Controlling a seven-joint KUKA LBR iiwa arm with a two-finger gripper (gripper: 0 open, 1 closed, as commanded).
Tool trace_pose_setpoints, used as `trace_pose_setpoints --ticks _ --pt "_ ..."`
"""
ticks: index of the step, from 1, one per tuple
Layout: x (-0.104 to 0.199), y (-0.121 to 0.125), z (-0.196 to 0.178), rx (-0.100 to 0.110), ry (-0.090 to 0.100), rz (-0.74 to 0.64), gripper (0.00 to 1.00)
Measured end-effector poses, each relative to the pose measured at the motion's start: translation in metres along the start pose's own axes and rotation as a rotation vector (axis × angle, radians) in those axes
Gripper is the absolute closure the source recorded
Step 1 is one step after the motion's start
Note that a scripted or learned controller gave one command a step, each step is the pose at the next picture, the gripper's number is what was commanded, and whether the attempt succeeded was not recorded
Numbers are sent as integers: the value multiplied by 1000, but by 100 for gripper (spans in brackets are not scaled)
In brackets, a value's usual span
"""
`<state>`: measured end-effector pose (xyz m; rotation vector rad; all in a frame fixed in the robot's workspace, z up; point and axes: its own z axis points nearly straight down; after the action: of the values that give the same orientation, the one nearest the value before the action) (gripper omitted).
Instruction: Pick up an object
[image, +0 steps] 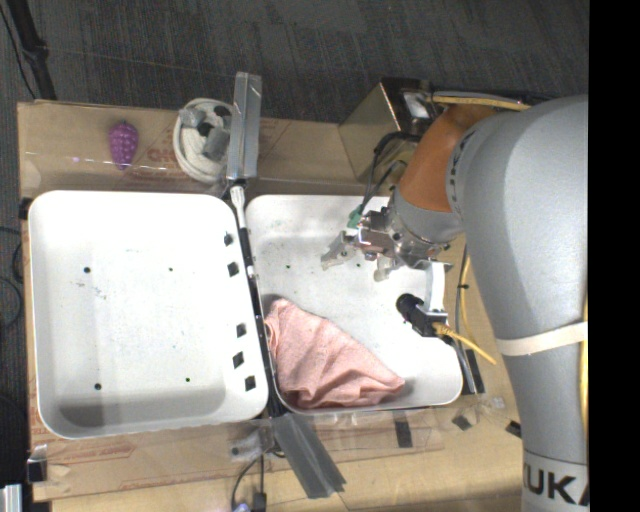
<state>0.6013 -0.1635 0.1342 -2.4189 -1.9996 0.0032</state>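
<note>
The pink cloth (325, 358) lies bunched in the right bin (300, 215), near its front wall. The tool (350, 250) hangs above bare floor, holding nothing, fingers slightly apart. It should move over the cloth's thick middle, then drop straight down.

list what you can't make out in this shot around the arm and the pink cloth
- Jaws of the gripper, camera view: too small and cluttered to tell open or shut.
- Right bin floor: partly hidden by the pink cloth and the arm.
- Purple object on the bench: too small to identify.
</note>
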Motion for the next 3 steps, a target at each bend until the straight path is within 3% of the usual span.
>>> trace_pose_setpoints --ticks 1,2,3 --pt "-49 -60 -39 1 1 -82 0" --pt "0 -63 44 0 0 -257 0" --pt "37 -48 16 0 0 -406 0"
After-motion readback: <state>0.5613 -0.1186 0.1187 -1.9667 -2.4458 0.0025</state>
